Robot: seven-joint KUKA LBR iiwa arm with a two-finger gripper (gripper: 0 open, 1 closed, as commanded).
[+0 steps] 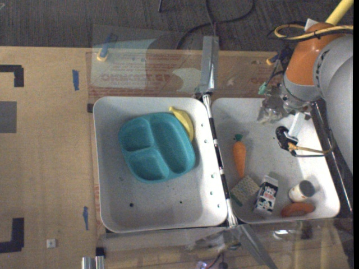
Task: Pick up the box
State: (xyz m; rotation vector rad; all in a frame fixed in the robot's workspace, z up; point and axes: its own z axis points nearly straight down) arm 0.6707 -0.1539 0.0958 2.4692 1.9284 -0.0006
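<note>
The box point(266, 195), a small white carton with a black-and-white print, lies in the right bin point(247, 111) close to that bin's near wall, at the bottom of the view. Taking the box as the landmark: a tan sponge-like square point(244, 189) touches or almost touches its left side, a carrot point(239, 156) lies just beyond that, farther from the camera, a reddish-orange sausage-shaped thing point(297, 209) sits near its right, and a small cup or jar point(303, 190) stands just past that. Well to the box's left, in the left bin point(106, 167), a teal divided tray point(157, 146) rests with a banana point(184, 121) touching its far edge.

The gripper point(275, 112) hangs over the far part of the right bin, well apart from the box and above the bare floor beyond the carrot. I cannot tell how its jaws stand, as the wrist hides them from above, and nothing shows between them.

As I judge it, the task is hardly begun: the box sits untouched on the bin floor. What is left is the whole of it, namely bringing the gripper toward the near wall, setting it down over the box clear of the sponge beside it, closing, and lifting
</note>
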